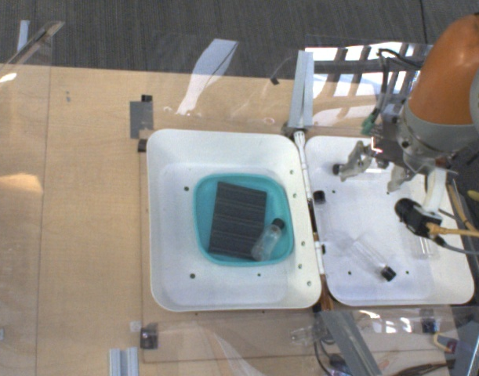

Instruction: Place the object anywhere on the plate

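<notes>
The gripper (372, 163), fingers apart, hangs over the right bin (459, 288); a clear vial (267, 241) lies on the teal plate (204, 210).

plate (204, 210): teal, squarish with rounded corners, flat in the middle of the left bin | dark ribbed slab (237, 220): lying on the plate, slightly tilted | clear vial (267, 240): small, dark cap, lying on its side on the plate, touching the slab's lower right corner

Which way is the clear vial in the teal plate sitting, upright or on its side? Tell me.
On its side. The clear vial lies tilted across the teal plate, its dark cap up-right, resting against the dark ridged block.
</notes>
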Available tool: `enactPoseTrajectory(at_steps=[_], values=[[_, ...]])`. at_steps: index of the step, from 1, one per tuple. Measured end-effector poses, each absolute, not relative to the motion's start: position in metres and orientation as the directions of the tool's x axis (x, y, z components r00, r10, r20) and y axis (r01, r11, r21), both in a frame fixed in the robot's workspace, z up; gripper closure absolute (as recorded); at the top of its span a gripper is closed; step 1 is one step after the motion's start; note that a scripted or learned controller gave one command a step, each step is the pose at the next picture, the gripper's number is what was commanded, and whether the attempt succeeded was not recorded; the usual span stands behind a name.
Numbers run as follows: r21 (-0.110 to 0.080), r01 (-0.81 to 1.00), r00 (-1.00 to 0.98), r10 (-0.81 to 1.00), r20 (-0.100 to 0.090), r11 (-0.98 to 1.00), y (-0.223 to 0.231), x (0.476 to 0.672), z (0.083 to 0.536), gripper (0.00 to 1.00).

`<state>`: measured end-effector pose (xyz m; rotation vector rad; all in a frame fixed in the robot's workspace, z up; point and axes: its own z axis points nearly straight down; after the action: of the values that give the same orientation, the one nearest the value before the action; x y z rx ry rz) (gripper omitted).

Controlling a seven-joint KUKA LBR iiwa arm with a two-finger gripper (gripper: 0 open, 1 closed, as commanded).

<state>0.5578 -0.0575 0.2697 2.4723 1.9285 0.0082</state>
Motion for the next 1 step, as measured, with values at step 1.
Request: enactPoseTrajectory(at_steps=[1], values=[[0.013,0.993,0.117,0.993,-0.001,-0.117,-0.0653,0.5118,0.4371,0.00]])
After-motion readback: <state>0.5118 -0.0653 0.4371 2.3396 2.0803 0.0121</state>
